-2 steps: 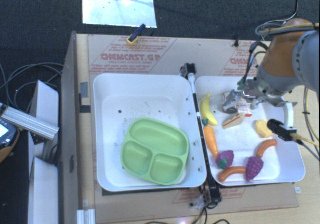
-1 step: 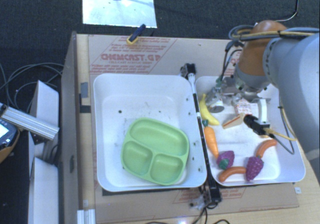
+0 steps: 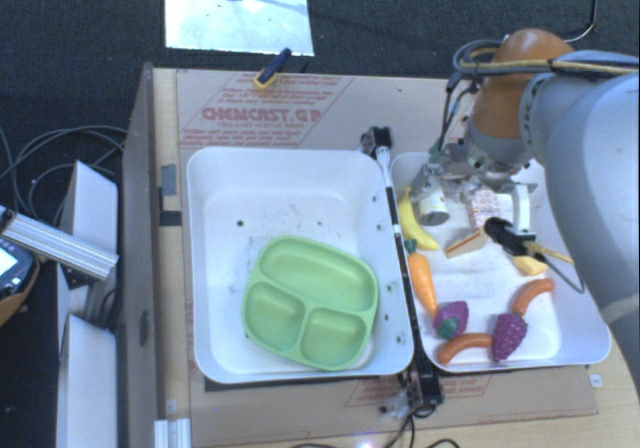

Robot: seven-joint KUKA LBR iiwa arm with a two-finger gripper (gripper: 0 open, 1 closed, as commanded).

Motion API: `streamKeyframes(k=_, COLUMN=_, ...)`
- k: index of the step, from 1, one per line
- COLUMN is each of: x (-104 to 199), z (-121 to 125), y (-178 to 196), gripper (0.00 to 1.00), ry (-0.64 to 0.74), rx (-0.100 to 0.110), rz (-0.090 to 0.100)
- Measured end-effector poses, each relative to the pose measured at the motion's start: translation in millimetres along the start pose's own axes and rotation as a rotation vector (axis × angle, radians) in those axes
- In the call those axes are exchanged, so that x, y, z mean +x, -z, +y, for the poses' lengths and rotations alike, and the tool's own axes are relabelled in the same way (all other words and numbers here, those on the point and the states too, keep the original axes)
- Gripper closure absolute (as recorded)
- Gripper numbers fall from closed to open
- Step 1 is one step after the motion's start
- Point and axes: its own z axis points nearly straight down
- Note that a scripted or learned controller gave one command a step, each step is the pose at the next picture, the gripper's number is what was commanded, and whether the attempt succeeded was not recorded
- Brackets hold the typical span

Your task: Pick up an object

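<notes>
Hovering gripper (image 3: 470, 198), smooth green divided tray (image 3: 311, 303), plastic carrot (image 3: 423, 281)

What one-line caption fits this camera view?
Arm's gripper low over right bin of toy food; green divided tray lies in left bin.

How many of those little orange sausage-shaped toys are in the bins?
2, both in the right white bin: one orange sausage-shaped toy near the right side, another at the front beside the purple grape bunches. The arm may hide more.
</notes>
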Motion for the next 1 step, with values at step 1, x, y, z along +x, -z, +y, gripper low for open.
streamKeyframes(k=1, x=2.5, z=2.5, y=11.4, gripper=1.0, ry=0.003, rx=-0.011, rz=0.002)
